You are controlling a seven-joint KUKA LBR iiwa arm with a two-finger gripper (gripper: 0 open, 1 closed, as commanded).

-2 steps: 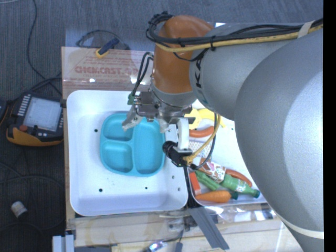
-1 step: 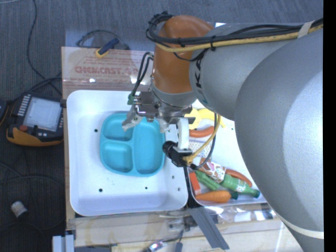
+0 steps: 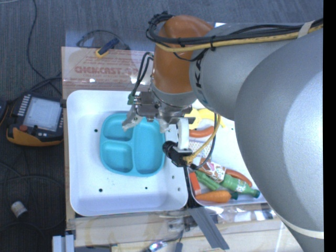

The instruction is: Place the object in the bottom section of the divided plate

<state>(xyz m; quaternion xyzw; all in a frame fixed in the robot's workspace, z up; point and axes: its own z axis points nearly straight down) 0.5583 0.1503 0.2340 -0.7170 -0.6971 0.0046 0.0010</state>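
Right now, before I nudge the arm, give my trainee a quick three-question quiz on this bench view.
1. True or false: the blue divided plate lies in the left bin.
2. Over which item does the gripper hang? A) the plate's upper rim B) the teach pendant C) the cardboard sheet
3. Fill the gap: the orange carrot and green bottle lie in the ____ bin.

Key: 1 true; 2 A; 3 right. The plate's sections show no food in them, and whether the gripper carries anything cannot be told from this view.
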